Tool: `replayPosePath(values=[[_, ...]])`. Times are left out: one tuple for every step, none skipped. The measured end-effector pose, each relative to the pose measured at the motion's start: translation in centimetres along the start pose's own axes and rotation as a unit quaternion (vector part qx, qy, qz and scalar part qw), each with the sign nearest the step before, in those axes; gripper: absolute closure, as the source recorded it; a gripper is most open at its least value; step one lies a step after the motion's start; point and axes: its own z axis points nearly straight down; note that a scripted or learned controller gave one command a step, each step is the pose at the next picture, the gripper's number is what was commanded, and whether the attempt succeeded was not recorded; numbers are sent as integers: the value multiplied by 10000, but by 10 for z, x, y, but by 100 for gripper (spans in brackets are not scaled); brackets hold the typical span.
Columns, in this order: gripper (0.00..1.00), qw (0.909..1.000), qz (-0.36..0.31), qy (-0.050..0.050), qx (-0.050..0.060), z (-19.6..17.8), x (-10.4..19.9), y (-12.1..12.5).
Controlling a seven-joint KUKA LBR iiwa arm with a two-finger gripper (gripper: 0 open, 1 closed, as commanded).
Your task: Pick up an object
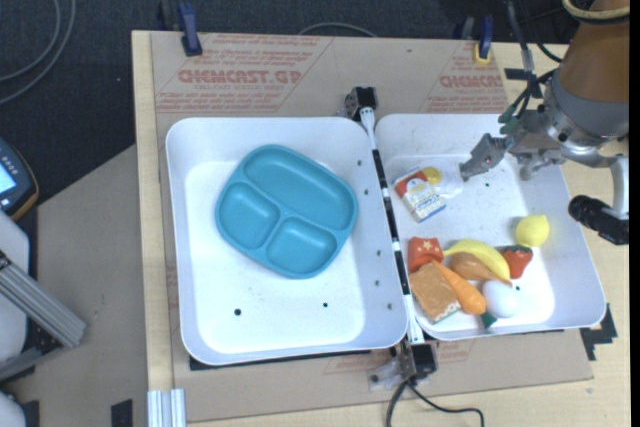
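Observation:
The right bin (570, 310) holds a small white, red and yellow packet (422, 193), a yellow lemon (533, 230), a banana (480, 253), a red block (426, 248), a slice of toast (434, 293), a carrot (463, 290), a white egg (500, 299) and a red piece (517, 261). My gripper (509, 160) hangs over the back of this bin, right of the packet and above the lemon. It is open, its fingers (483, 157) spread apart with nothing between them.
The left bin (200, 315) holds a blue divided plate (287, 209). A ridge with black clips (362, 100) separates the two bins. Blue clamps (187, 25) hold the board at the back. The food pile crowds the right bin's front.

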Motion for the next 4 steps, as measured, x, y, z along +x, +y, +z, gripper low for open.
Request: replayPosePath(values=[[0, 10000, 36, 4, 45, 68, -72, -34], [0, 10000, -14, -10, -23, 124, -83, -48], [0, 10000, 9, 10, 16, 144, -78, -81], [100, 10000, 4, -1, -7, 133, -78, -79]])
